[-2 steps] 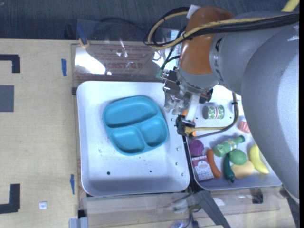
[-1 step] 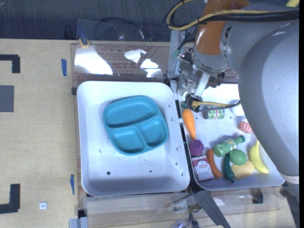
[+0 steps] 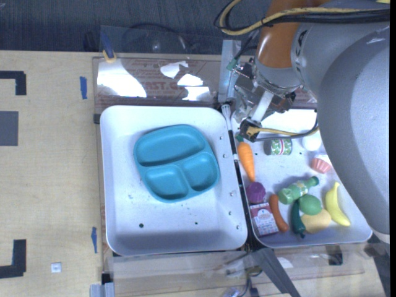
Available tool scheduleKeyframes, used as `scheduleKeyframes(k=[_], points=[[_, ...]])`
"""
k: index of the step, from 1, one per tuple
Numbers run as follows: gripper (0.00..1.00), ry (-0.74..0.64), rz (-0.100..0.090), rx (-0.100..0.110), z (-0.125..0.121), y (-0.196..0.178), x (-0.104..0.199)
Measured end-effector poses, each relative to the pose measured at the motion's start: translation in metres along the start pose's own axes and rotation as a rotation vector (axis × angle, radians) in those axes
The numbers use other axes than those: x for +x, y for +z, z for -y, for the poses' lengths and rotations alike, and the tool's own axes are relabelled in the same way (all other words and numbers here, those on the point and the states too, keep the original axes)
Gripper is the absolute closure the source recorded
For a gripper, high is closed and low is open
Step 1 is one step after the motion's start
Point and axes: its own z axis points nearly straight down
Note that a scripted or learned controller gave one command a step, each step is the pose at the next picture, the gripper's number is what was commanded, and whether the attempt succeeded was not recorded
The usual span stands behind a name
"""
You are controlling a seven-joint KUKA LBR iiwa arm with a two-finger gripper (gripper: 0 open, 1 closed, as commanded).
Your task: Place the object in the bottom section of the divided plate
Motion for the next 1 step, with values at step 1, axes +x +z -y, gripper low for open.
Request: scheduleKeyframes(k=[1], points=[[1.0, 0.081, -0.001, 0.001, 0.0373, -0.0101, 0.041]])
